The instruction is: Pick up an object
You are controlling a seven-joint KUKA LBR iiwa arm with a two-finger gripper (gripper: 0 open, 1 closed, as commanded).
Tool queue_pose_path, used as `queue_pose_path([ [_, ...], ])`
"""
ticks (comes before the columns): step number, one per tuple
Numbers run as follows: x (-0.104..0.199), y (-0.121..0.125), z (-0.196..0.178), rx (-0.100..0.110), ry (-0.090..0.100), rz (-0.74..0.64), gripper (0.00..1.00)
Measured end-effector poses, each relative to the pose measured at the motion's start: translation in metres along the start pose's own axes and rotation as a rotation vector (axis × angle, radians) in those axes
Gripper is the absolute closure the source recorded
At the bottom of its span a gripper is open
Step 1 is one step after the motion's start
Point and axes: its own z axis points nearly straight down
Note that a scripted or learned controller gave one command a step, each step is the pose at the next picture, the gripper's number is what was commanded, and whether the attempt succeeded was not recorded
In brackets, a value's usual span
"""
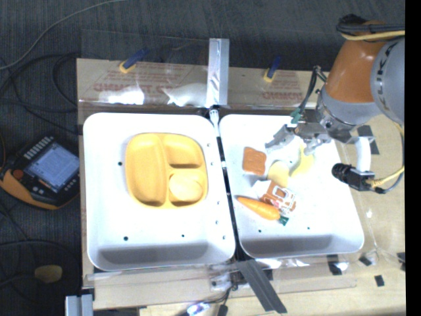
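In the right bin point(329, 239) lie a brown bread-like slab point(254, 160), a pale yellow pear-shaped piece point(279, 172), a yellow banana-like piece point(302, 164), an orange carrot point(257, 207) and a small orange-and-white packet point(281, 198). My gripper point(297, 139) hovers over the bin's upper part, just above the yellow pieces and to the right of the brown slab. Its fingers are spread apart with nothing between them.
The left bin point(105, 236) holds a yellow divided tray point(166, 170). A metal divider post point(218, 71) rises at the back between the bins. A handheld control pendant point(41, 173) rests on the floor at the left. Cables trail beside the arm at the right.
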Motion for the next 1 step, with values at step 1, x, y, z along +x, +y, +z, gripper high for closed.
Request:
queue_pose_path([
  [1,0.0136,0.0309,0.1213,-0.003,-0.001,-0.13,0.0],
])
